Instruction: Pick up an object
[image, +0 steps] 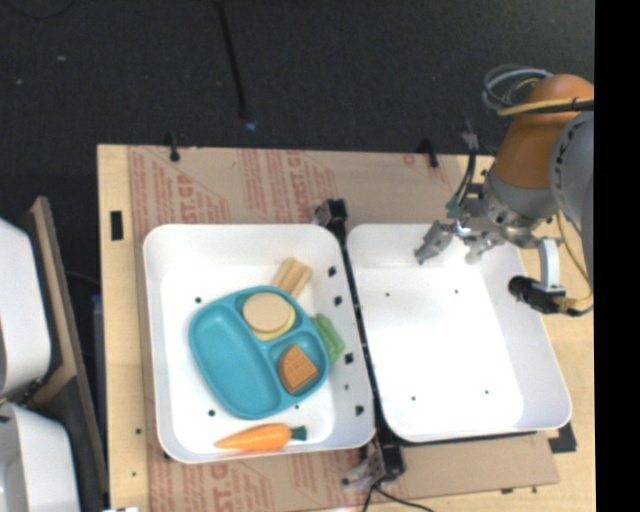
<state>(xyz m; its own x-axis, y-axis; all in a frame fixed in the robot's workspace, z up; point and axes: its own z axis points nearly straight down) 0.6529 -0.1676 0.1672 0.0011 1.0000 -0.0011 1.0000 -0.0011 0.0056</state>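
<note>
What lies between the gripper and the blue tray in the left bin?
In the camera view, between the gripper and the blue tray lie bare white floor of the right bin and the black divider where the bins meet.

1. The floor (300, 70) behind the bench was dark, almost black, with a faint speckle.
2. A thin dark cable (236, 70) ran across that floor at a slant, down toward the bench's far edge.
3. The bench top (250, 190) was pale wood, covered by a sheet printed with rows of red lettering.
4. Small black clips (175, 153) sat along its far edge, and a black mark (117, 226) lay near its left side.
5. To the left stood a wooden frame (62, 310) beside white, rounded panels (22, 300).
6. Light fell evenly, without hard shadows.
</note>
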